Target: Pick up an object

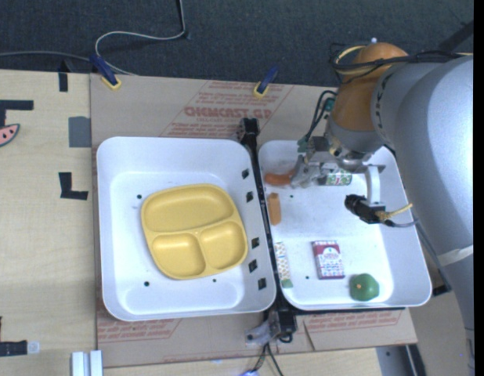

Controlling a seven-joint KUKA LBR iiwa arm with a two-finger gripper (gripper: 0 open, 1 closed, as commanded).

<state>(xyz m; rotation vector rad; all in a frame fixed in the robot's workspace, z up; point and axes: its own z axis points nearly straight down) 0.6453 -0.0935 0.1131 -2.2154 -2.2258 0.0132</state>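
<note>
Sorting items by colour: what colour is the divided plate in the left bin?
Yellow; the divided plate shows clearly in the camera view.

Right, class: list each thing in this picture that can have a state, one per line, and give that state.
yellow divided plate: lying flat in the left bin, right way up.
red card box: lying flat in the right bin.
green ball: resting near the right bin's front corner.
orange piece: lying by the right bin's left wall.
claw: low over the right bin's back part.

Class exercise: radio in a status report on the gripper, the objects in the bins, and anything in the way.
Gripper low over right bin, far-left corner. Orange object beside it, not seen gripped. Red box, green ball lie apart, unobstructed.
</note>
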